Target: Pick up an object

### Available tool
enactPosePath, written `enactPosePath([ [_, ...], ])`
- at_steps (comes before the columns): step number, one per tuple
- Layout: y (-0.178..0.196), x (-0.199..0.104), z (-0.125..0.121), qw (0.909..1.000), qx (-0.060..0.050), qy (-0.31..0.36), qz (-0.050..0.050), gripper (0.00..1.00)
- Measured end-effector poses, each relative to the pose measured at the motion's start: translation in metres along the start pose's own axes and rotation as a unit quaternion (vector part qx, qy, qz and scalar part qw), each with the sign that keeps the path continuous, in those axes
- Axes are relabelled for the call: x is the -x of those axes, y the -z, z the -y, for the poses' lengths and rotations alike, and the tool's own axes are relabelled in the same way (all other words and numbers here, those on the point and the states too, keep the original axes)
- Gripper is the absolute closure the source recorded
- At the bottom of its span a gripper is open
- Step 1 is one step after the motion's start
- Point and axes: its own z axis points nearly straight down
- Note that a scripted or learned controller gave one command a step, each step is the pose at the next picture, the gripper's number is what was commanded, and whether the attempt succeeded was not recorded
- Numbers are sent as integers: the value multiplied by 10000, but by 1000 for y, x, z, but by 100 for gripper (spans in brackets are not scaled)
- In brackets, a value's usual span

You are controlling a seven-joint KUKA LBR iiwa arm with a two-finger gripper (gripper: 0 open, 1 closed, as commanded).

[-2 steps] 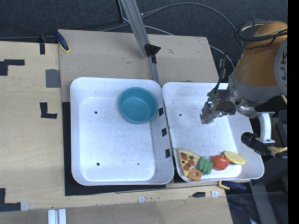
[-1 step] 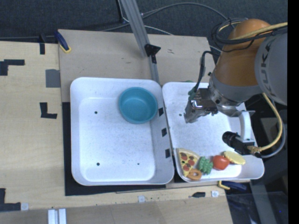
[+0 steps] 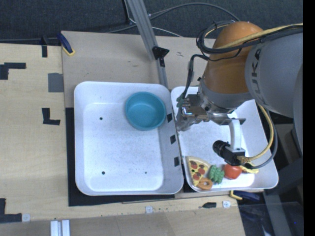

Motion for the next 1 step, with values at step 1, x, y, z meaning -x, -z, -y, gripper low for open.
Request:
enactPosePath([
  [1,-3,-54,-14,10000,1,-3,5,100],
])
